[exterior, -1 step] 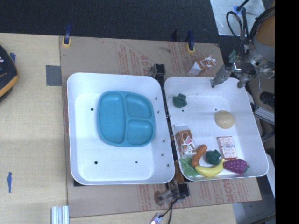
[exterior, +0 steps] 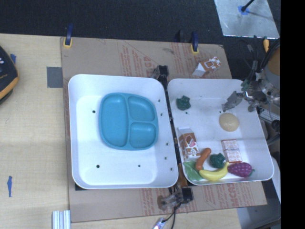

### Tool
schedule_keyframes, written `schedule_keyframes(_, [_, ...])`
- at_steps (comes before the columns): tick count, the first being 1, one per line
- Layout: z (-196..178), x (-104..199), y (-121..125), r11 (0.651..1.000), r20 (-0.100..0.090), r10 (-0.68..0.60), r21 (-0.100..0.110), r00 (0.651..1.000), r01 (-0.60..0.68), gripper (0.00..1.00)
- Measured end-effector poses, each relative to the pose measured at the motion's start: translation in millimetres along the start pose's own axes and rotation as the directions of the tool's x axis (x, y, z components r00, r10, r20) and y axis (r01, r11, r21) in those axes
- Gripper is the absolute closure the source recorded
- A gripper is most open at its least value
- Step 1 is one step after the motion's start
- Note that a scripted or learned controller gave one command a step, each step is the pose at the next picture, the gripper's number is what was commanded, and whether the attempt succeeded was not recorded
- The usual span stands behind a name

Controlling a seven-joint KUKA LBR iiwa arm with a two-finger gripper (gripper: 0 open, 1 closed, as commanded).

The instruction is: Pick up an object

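Note:
My gripper (exterior: 241, 104) reaches in from the right over the far part of the right bin (exterior: 208, 90). Its fingers are spread open with nothing between them. Just below it in the view lies a beige round object (exterior: 229, 122), apart from the fingers. Across that bin's floor lie a dark green lump (exterior: 183, 102), a small carton (exterior: 189, 144), a pink box (exterior: 231, 150), an orange sausage-shaped piece (exterior: 203, 159), a green vegetable (exterior: 217, 160), a banana (exterior: 213, 174) and purple grapes (exterior: 239, 169).
The left bin (exterior: 82, 128) holds a blue divided plate (exterior: 128, 121). A small carton (exterior: 207, 67) lies on the cardboard beyond the right bin. A yellow and black device (exterior: 5, 75) sits at the bench's left edge.

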State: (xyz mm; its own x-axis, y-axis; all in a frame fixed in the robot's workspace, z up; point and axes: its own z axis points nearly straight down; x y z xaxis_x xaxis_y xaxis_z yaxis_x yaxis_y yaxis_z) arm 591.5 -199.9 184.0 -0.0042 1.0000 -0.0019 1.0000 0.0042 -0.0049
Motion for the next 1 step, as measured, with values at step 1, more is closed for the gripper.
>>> schedule_keyframes(1, [79.1,-11.7,-20.0,1.0,-0.001,-0.001,0.0,1.0,0.001,0.0])
